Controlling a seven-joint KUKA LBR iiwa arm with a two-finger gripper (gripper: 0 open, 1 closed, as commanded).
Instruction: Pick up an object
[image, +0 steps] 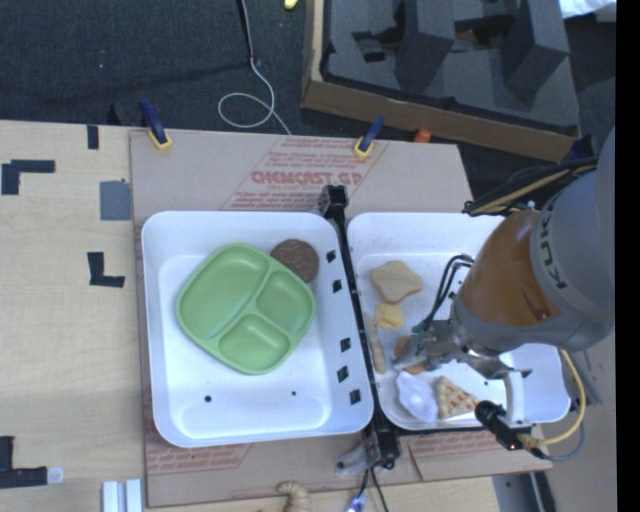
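Note:
The arm reaches in from the right over the right bin (440, 228). My gripper (432, 352) hangs low near the middle of that bin, just above several small food items. A tan bread-like piece (397, 281) lies at the bin's upper left. A small yellow piece (389, 316) sits below it. An orange bit (403, 347) shows right beside the gripper. A white crumpled item (417, 396) and a pizza-slice-shaped piece (455, 399) rest near the bin's front edge.
The left bin (165, 380) holds a green divided plate (247, 308) and a dark brown round patty (296, 259) at its upper right. A black divider (345, 300) runs between the bins. Blue and yellow clamps (367, 138) pin the cardboard at the back.

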